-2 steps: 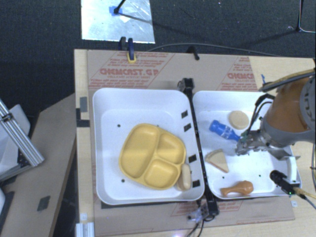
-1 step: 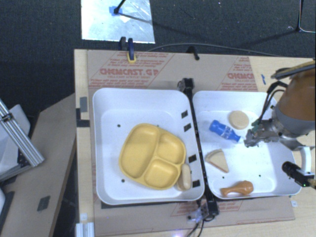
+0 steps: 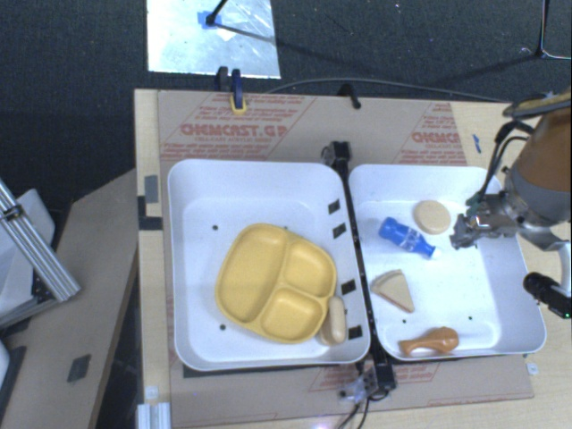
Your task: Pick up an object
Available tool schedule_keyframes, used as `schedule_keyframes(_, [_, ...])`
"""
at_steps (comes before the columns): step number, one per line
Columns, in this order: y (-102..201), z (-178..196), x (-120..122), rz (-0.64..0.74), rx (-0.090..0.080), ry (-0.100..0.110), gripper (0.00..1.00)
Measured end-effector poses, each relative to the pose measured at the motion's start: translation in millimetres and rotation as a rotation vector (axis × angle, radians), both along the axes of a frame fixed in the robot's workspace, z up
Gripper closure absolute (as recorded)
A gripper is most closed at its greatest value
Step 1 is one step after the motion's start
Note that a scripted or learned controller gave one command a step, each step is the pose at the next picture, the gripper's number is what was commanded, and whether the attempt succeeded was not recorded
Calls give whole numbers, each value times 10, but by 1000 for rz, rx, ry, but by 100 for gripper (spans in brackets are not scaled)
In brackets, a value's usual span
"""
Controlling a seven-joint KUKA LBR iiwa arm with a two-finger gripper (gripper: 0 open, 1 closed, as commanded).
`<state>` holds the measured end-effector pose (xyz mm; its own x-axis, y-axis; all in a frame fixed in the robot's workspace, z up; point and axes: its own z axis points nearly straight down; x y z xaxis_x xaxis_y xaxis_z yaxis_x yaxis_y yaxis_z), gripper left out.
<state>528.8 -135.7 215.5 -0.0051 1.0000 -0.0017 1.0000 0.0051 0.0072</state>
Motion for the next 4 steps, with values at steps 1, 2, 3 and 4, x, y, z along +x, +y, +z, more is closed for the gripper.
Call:
schedule_keyframes(1, [-4, 504, 19, 0, 0, -1, 100])
schedule_keyframes(2, [563, 350, 84, 5, 3, 5, 100])
schedule_keyframes(3, [1062, 402, 137, 4, 3, 5, 100])
schedule_keyframes(4, [1570, 416, 153, 5, 3, 5, 100])
